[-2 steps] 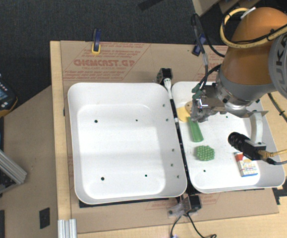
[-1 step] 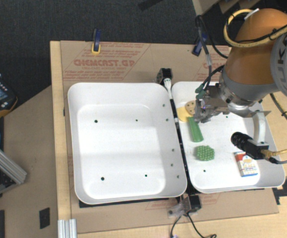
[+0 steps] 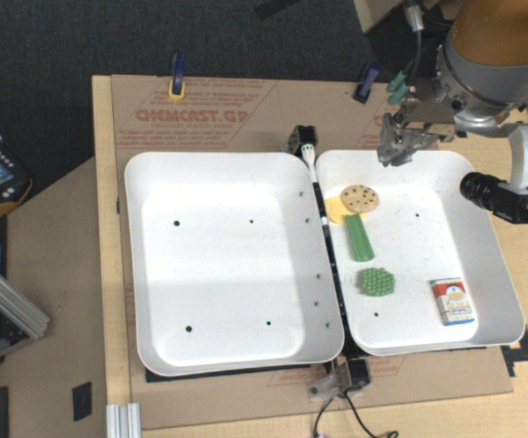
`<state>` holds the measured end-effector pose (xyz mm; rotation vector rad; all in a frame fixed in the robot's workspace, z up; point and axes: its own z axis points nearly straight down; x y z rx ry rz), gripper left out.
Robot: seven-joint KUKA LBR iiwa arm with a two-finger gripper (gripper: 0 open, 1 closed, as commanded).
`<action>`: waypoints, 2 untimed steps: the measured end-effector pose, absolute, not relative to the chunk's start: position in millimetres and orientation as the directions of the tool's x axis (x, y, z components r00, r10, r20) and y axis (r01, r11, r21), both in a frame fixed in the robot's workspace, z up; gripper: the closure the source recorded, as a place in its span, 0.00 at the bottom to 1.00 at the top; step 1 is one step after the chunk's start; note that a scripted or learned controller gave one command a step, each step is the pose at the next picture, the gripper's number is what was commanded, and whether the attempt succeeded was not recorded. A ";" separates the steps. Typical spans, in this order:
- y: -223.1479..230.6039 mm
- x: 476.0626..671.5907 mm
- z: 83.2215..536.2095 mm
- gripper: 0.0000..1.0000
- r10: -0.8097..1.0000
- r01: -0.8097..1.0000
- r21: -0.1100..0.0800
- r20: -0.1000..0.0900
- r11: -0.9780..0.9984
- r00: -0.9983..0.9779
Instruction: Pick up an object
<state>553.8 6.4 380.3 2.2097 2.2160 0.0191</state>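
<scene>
My end effector (image 3: pixel 398 150) hangs over right white bin's (image 3: pixel 482 245) back rim, grip state unreadable. Round tan cookie (image 3: pixel 359 198), green stick (image 3: pixel 360 238), green bumpy ball (image 3: pixel 376 282), small red-blue box (image 3: pixel 451 300) lie unobstructed.

High slanted view over both bins (image 3: pixel 145 245)

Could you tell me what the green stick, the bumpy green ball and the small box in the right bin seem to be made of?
The green stick looks like smooth moulded plastic: one even colour with a slight sheen. The bumpy green ball seems to be rubber or soft plastic, judging by its matte, knobbly surface. The small box appears to be printed cardboard, with flat faces, crisp edges and a coloured label, though the print is too small to read.
</scene>
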 end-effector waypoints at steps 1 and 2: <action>-18.1 506.0 310.4 1.00 1.000 1.000 -0.008 0.000 -0.004 0.004; 39.8 515.1 302.8 1.00 1.000 1.000 -0.003 0.001 0.005 -0.005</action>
